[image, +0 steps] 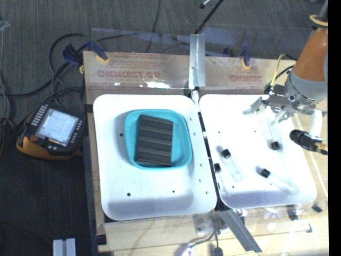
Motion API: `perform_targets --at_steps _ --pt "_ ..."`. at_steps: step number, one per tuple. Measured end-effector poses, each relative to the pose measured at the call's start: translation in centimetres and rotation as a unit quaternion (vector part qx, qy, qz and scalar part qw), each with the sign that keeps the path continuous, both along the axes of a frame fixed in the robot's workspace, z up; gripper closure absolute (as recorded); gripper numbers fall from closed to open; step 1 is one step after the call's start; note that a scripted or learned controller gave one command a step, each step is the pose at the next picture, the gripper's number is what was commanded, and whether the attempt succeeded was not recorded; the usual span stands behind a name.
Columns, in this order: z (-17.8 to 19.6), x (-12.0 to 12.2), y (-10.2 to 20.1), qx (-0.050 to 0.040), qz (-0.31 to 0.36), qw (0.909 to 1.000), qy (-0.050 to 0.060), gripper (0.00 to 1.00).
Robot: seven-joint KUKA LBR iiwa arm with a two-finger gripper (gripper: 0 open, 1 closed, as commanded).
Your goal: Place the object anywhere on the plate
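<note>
The dark grey ribbed rectangular block already lies flat on the turquoise rounded-square plate, a bit tilted but well inside the rim, so by the look of it the placing itself is done and the step in hand is just getting the arm out of the way cleanly. The grey arm with the orange band hangs over the far right side of the right-hand shallow white bin, well apart from the plate, and its two-finger gripper points down into that bin with the clear jaws spread and nothing between them. To do this bit well, the arm probably just wants to lift straight up and stay on its own side, no swinging across the metal divider toward the left bin, since a bump on the plate could slide the block off. As for what's in what: the left-hand shallow white bin holds the plate, and the plate holds the block, sitting roughly centre. The right bin seems to have only a few small black bits scattered on its floor, and it's hard to tell what those are; they could be part of the gripper's fingers or loose pieces. A yellow-cased handheld pendant with a lit screen sits on the floor off to the left of the table.
</note>
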State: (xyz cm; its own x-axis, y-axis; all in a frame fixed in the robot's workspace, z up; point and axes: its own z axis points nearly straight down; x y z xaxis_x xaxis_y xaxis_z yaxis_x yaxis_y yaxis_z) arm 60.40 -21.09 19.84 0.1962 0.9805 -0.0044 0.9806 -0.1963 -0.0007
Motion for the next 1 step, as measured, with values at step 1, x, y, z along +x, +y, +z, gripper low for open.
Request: perform_targets --at_steps 1 --pt "-5.48 -5.98 0.54 0.0023 -0.016 0.9999 0.001 0.0"
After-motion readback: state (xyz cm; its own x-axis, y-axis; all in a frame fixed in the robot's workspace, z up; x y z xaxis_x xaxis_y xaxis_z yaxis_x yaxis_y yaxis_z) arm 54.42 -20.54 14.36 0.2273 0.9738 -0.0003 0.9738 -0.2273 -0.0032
